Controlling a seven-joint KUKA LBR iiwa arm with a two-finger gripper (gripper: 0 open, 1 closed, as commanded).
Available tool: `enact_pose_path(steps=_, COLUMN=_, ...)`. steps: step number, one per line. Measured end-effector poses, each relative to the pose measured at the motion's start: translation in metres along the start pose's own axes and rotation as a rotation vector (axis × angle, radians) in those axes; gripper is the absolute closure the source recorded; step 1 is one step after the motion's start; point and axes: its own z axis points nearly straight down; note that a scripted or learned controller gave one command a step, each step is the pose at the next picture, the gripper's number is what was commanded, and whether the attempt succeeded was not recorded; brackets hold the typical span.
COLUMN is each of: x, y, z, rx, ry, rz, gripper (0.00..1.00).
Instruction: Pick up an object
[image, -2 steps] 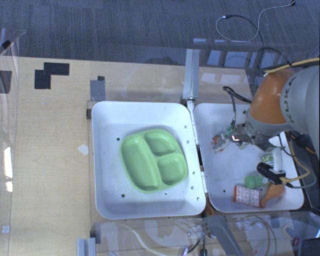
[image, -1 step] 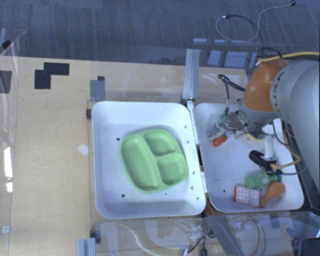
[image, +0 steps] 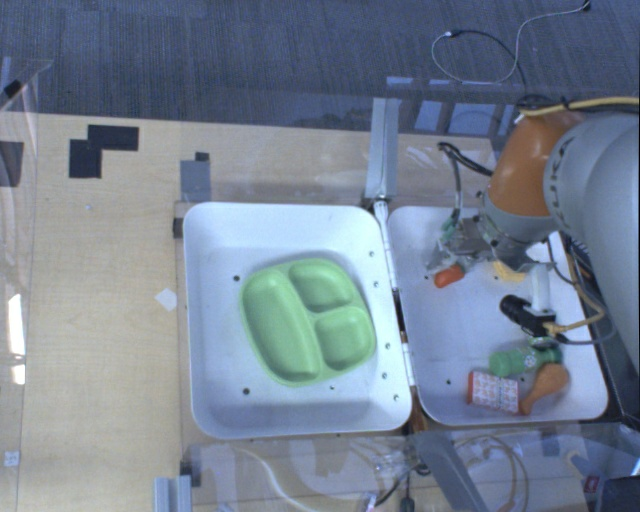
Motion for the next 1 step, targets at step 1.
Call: enact_pose_path(steps=1, x=0.0398, y=0.02, z=-0.0846, rx=0.011, ry=-0.001, rz=0.031, gripper=1.0)
